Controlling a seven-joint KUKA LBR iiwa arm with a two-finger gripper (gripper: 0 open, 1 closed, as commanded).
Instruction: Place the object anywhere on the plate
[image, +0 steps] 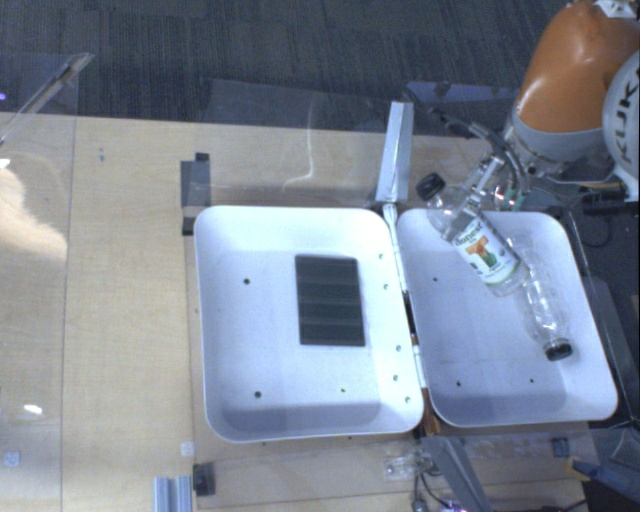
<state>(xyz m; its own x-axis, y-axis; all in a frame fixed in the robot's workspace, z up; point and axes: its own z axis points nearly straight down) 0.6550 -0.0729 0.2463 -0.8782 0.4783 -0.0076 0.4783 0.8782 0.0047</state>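
A dark ribbed rectangular plate (330, 300) lies flat in the middle of the left bin (230, 400). A clear plastic bottle (478, 243) with a black cap and a green and orange label hangs tilted over the far left part of the right bin (590, 400). Its cap end pokes out past the bin's far rim. My gripper (482, 195) reaches in from the upper right and is shut on the bottle's upper body, just below the neck.
A second clear bottle (541, 310) with a black cap lies on the right bin's floor near its right wall. A metal bar (393, 155) stands behind the gap between the bins. The orange-banded arm (575, 70) fills the top right corner.
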